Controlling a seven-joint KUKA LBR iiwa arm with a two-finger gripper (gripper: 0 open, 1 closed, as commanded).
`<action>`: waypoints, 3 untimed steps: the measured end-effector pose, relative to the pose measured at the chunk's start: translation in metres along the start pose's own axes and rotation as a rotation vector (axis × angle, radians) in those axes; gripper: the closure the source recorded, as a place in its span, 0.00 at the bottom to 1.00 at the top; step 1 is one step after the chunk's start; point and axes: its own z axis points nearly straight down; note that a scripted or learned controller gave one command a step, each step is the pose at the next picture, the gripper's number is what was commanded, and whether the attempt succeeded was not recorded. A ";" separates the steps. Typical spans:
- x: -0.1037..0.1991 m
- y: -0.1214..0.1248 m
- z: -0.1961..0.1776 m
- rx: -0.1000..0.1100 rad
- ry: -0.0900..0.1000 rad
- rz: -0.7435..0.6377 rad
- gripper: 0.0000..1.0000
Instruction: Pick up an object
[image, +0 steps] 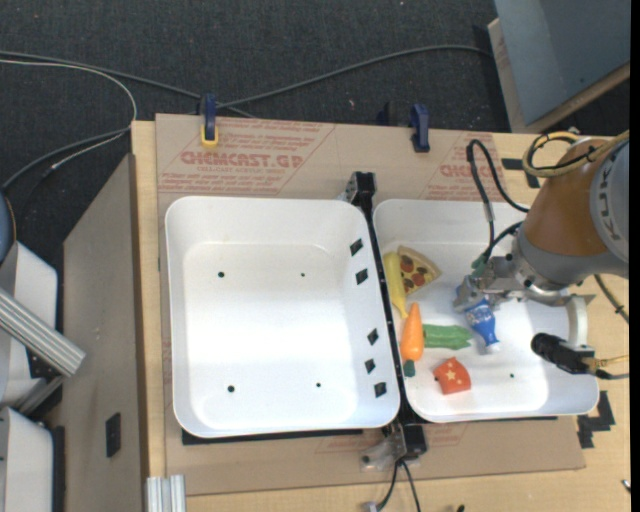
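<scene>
My gripper (478, 296) hangs low over the middle of the right bin (520, 398), on the grey arm with its orange band (560, 205). Directly below and touching its tip is a small blue object (485, 328); whether it is held is unclear. To its left lie a green piece (446, 336), an orange carrot (411, 334), a yellow banana (395, 285) and a pizza slice (417, 268). A red piece (452, 375) sits near the bin's front.
The left bin (190, 300) is beside the right one, with a black divider (375, 300) between them. A black cable (485, 190) loops over the right bin's back corner. A black part of the arm (562, 352) overhangs the bin's right side.
</scene>
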 end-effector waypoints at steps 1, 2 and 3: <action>0.053 0.023 -0.080 -0.010 -0.001 -0.009 1.00; 0.142 -0.007 -0.089 0.004 0.004 -0.011 1.00; 0.207 -0.061 -0.134 0.003 0.004 -0.010 1.00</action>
